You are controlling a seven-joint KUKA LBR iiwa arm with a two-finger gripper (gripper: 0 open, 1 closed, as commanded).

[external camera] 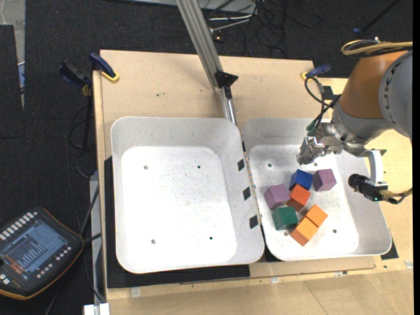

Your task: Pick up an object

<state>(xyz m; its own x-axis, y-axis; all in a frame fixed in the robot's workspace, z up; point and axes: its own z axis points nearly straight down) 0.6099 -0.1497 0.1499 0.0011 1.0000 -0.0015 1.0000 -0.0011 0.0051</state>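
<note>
Right bin [367,241] on the counter: cluster of small blocks, apparently light, rigid, smooth-sided, best gripped across opposite flat faces; blue block [302,178] at the far edge lies just beside the hand [307,152], whose opening cannot be told.

One fixed camera looks down at a slant from above the surface [197,77], far enough to take in both white bins [125,136] and dark floor [46,130] around.

White bins [174,143] hold purple, orange, blue, green blocks [300,205].
</note>
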